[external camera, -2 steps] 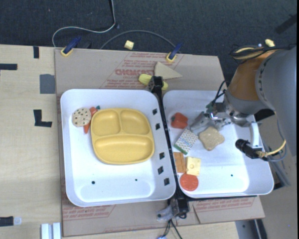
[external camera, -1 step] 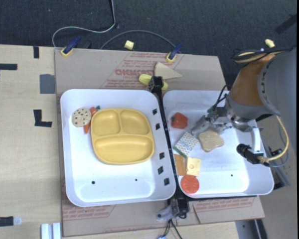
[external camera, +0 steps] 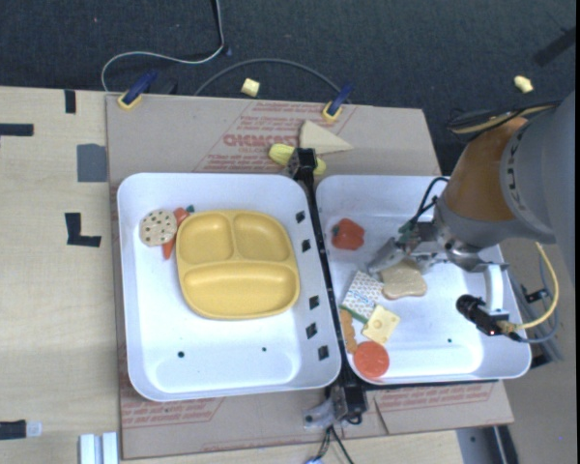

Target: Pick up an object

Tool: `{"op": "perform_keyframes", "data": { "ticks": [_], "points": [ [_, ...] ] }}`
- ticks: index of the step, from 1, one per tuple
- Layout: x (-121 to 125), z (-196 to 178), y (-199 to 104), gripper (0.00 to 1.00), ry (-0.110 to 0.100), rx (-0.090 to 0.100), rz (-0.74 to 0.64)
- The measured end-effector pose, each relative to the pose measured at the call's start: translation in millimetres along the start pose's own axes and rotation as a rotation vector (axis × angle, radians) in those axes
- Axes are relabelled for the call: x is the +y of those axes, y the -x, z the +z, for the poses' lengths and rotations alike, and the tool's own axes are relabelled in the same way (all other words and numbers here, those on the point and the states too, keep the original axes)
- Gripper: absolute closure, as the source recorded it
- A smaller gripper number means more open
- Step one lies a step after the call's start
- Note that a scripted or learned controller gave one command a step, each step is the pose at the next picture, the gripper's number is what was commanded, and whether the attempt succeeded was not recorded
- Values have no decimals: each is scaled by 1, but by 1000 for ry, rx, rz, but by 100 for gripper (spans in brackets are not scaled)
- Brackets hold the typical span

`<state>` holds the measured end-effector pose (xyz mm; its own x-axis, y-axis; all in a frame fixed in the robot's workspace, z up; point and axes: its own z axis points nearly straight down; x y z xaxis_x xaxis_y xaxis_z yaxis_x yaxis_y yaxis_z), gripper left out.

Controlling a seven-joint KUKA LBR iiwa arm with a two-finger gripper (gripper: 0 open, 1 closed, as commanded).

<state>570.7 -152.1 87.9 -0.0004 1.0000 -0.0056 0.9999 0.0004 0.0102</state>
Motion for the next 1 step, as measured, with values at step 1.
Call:
{"op": "perform_keyframes", "data": {
  "ticks": [1],
  "points": [
    [1,-10,0,100,-1,0,0]
  ]
}}
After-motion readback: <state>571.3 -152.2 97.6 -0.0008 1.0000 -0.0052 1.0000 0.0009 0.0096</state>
